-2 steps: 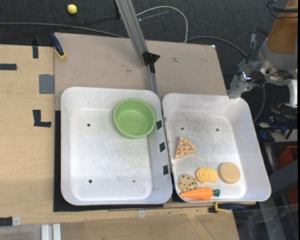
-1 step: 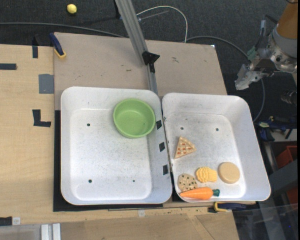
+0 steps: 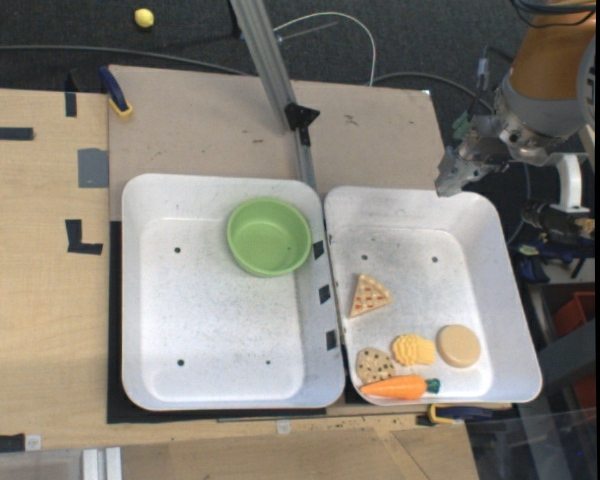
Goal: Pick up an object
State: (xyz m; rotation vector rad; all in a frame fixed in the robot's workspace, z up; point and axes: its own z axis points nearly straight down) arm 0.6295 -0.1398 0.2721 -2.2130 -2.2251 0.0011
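The right bin [image 3: 480, 223] holds a pizza slice [image 3: 368, 295] near its middle. Along its near edge lie a chocolate-chip cookie [image 3: 375, 364], a yellow corn piece [image 3: 412, 349], a round tan biscuit [image 3: 459, 346] and an orange carrot [image 3: 395, 388]. A green bowl [image 3: 269, 236] sits at the far right of the left bin [image 3: 160, 298]. My gripper [image 3: 452, 181] hangs over the far right corner of the right bin, well away from all the food items, with nothing seen in it.
A slanted metal pole [image 3: 270, 53] rises behind the seam between the bins. A small yellow ball [image 3: 144, 17] lies on the dark floor at the back left. Cables run across the back. A blue and yellow clamp [image 3: 115, 90] sits at the board's far left corner.
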